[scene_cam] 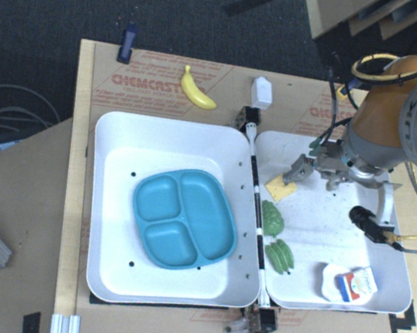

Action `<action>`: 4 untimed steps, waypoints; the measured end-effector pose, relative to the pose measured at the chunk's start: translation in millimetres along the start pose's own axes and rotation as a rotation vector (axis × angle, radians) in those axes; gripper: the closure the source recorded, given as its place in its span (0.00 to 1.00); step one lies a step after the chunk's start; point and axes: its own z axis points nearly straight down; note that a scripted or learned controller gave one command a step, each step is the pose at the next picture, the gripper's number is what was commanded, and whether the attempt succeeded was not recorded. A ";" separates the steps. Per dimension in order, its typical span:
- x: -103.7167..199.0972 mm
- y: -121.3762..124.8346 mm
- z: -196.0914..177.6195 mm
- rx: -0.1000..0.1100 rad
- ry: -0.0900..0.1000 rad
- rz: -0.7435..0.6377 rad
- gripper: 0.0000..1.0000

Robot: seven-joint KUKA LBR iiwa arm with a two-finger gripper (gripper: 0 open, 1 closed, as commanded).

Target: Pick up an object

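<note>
At the near edge of the counter (130,328), a dark cable connector (256,324) sits just below the place where the two white bins meet. The left bin (110,147) holds a blue divided plate (183,219) with three compartments, lying near the middle of the bin and a little tilted in the view.

The right bin (395,267) carries several small things. In its near right corner there is a white packet with red and blue print (348,284). Near the wall between the bins lie two green objects: a ridged green one (281,255) closer to the camera, and a rounder green one (271,218) just behind it. They are near each other but apart. Further back, a pale yellow wedge (281,188), like a piece of cheese, lies on the bin floor close to the dividing wall.

The grey arm with its orange band (384,110) reaches in from the right, above the far part of the right bin. The gripper (302,170) is low over the bin, just behind and to the right of the yellow wedge; whether it touches the wedge I cannot tell. Whether it is released or clenched I also cannot tell, and nothing is seen held in it.

Behind the bins, on the brown counter, a yellow banana (196,90) lies near a small white block (262,92), and a small dark blue object (127,43) stands at the far left edge
</note>
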 end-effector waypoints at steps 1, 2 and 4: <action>7.6 -40.8 49.8 0.003 -0.001 0.002 0.00; 9.8 -46.4 49.1 0.003 0.000 0.003 0.00; 4.4 -135.1 49.4 0.003 -0.001 0.003 0.00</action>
